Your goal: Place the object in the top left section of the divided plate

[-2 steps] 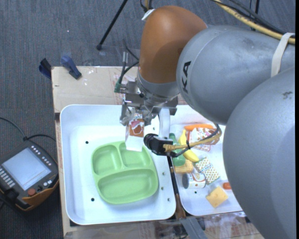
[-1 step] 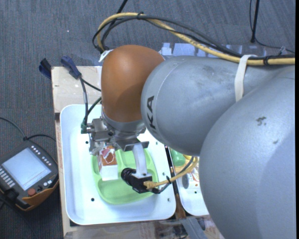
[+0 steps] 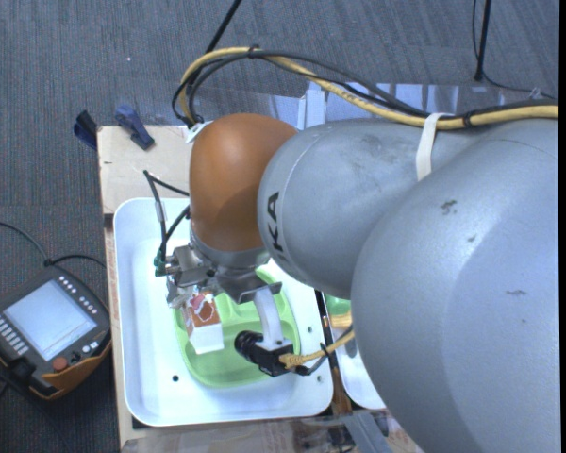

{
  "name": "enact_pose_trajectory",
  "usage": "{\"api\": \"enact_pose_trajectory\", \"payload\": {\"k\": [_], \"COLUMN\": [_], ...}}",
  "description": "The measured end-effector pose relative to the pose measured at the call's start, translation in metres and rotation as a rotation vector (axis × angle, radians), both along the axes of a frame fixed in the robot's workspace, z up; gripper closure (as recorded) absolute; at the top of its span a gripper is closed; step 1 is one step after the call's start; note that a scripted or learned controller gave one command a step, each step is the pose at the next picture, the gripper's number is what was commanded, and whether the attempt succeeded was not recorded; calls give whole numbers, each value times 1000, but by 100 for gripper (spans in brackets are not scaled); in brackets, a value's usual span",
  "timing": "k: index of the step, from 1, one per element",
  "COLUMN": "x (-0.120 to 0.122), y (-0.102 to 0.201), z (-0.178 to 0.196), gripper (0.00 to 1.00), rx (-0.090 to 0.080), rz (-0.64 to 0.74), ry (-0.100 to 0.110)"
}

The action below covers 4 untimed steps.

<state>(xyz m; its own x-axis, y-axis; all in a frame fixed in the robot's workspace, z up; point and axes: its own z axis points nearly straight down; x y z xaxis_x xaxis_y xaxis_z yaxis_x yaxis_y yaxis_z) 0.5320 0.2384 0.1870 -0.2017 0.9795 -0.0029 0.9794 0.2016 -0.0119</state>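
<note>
From the camera above, the gripper (image 3: 208, 295) hangs low over the green divided plate (image 3: 228, 371) in the left white bin (image 3: 137, 347). A small red-and-white object (image 3: 205, 321) sits right under it, at the plate's left side; I cannot tell how the jaws stand. I'd confirm the upper-left section lies beneath before letting go, then lift straight up.

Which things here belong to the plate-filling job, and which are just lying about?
Job: green divided plate; small red-and-white object over it; gripper; left white bin.
Lying about: teach pendant on the floor; blue clamp; yellow cable.
</note>
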Motion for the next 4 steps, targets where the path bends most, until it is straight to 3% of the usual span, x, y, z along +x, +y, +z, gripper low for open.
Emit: {"api": "enact_pose_trajectory", "payload": {"k": [1,2,3,4], "x": [11,-42,-5,-14], "y": [-51,-62,-35,-69], "z": [-70,-4,-4,-65], "gripper": [100,100,100,100], "rx": [11,2,0,9], "rz": [-94,-335,-346,-285], "ry": [-21,-7,-5,-16]}}
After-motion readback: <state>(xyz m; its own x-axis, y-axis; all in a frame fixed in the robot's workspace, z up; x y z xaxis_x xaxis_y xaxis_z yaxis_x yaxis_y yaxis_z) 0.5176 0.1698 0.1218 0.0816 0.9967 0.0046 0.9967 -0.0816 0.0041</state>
